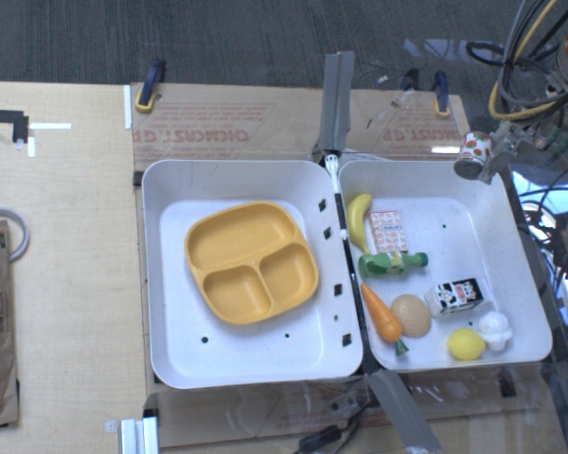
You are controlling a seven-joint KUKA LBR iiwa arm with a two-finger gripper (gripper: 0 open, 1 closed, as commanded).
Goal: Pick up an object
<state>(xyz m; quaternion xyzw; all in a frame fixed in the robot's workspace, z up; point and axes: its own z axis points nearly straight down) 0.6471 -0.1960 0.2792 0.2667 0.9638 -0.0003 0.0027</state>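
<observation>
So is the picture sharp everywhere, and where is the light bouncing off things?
In the camera view, the yellow tray and the food items in the right bin look reasonably sharp, with soft, short shadows; a bluish-white glare washes out the area past that bin's right rim, and the cables at top right are slightly blurred; print on the small carton is too fine to read.

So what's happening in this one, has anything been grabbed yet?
Nothing is held yet. The yellow three-compartment plastic plate lies alone in the left white bin. The right white bin holds the toy food: a yellow banana, green bottle, orange carrot and yellow lemon, all untouched.
</observation>
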